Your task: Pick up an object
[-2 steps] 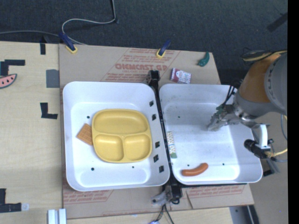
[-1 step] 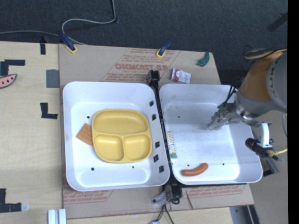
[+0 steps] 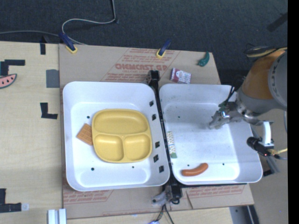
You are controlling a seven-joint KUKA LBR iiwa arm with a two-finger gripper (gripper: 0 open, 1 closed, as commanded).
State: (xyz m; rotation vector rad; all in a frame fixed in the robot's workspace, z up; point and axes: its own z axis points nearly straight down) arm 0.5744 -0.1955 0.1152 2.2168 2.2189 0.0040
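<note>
Cardboard-covered bench, two white bins: gripper, grip state unreadable, hangs in right bin well apart from hot dog; likely closes on nothing.

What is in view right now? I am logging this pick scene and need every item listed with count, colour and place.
bins: 2, white, side by side on the bench.
divided plate: 1, yellow, middle of the left bin.
cracker-like piece: 1, tan, left bin, partly under the plate's left edge.
sausage: 1, orange-red, right bin, near its front wall.
small packet: 1, red and white, on the cardboard behind the right bin.
clips: 2, yellow and blue, on the cardboard's far edge.
teal item: 1, far right corner of the cardboard.
pink slice shape: 1, bench's left edge.
cable: 1, white, on the dark floor behind.
arm: 1, grey and orange, from the right.
claw: 1, metallic, over the right bin.
</note>
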